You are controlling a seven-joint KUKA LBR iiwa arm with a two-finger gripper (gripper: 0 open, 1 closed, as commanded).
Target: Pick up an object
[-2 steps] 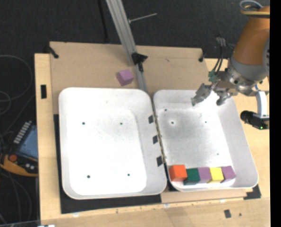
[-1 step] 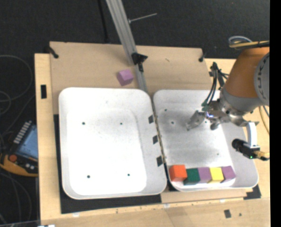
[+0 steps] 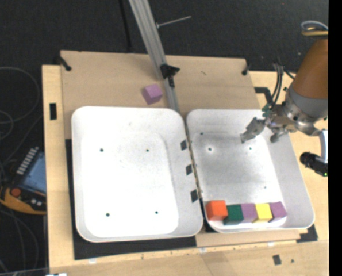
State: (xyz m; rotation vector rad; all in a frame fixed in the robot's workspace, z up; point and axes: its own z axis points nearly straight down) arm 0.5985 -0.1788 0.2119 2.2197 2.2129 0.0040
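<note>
- The arm [image 3: 311,76] enters from 3 o'clock, its orange band above the grey wrist
- The hand [image 3: 261,128] hangs over the upper part of the right bin [image 3: 291,171], toward its 1 o'clock corner; whether it is open or closed I cannot tell, and nothing is seen in its grip
- Five blocks sit in a touching row along the right bin's 6 o'clock edge: orange block [image 3: 217,209], green block [image 3: 234,213], a lilac block [image 3: 249,211], yellow block [image 3: 264,211], and a second purple block [image 3: 277,209]
- The left bin [image 3: 127,171] lies just beside the right one, at its 9 o'clock
- A stray purple cube [image 3: 152,94] rests on the worktop [image 3: 211,79], beyond the left bin's 12 o'clock edge, near a slanted metal pole [image 3: 150,33]
</note>
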